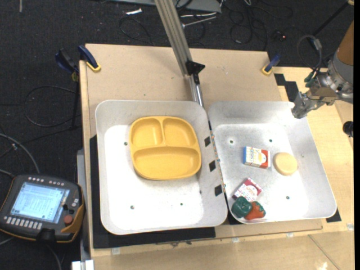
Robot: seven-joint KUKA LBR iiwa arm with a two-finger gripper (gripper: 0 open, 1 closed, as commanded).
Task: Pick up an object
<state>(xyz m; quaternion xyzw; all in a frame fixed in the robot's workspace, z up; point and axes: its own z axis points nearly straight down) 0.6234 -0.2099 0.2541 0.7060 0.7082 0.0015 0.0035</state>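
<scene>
The right bin point(315, 151) holds a small white, blue and orange box point(256, 157), a pale yellow round piece point(286, 163), a red and white packet point(248, 190), and a green and red toy point(248, 208) at the front left corner. A yellow divided plate point(165, 147) lies in the left bin point(112, 207). My gripper point(300, 107) hangs at the right bin's far right corner, well behind the round piece, with nothing seen in it.
A grey metal pole point(175, 30) slants down from the top to the gap between the bins. Clamps point(90, 59) sit at the bench's back corners. A teach pendant point(40, 206) lies off the bench at the lower left.
</scene>
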